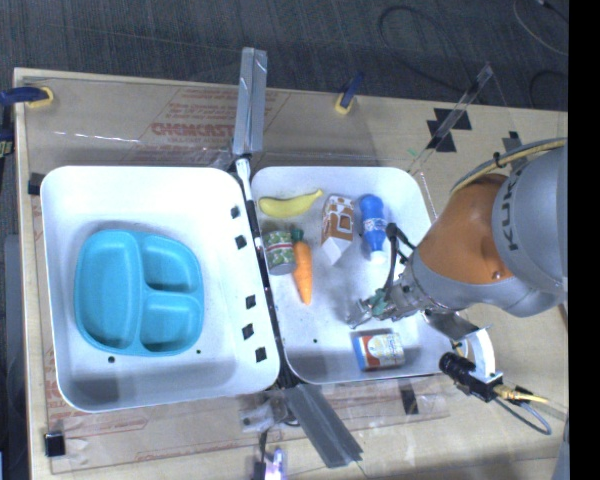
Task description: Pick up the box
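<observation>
- Clearly the box [338,218] is the small brown-and-white carton standing in the far half of the right bin [417,190], between a banana [289,204] on its left and a blue-capped bottle [373,224] just beside it on the right.
- Nearer the divider lie a small jar [279,249] and a carrot [303,272], both close to the box's near-left corner.
- Well apart from the box, the gripper [382,305] sits low in the near half of the same bin, just above a red-labelled can [379,348]; whether its fingers are apart or together I cannot tell, and nothing is visibly held in it.
- By my judgement the pick has not begun, since the gripper is beside the can and not at the box.
- Risk: a grasp from here would likely take the can or bare bin floor instead of the box.
- Risk: on the way to the box the arm could knock the bottle, which stands in the path, and push it against the carton.
- Risk: the box is crowded on both sides, so the fingers may catch the banana or bottle along with it, or tip the light carton over.
- Beyond this, the left bin [60,193] holds a blue divided tray [137,290].
- Both bins rest on a pale wooden worktop [120,108], with blue clamps [25,96] at its edge and dark carpet beyond.
</observation>
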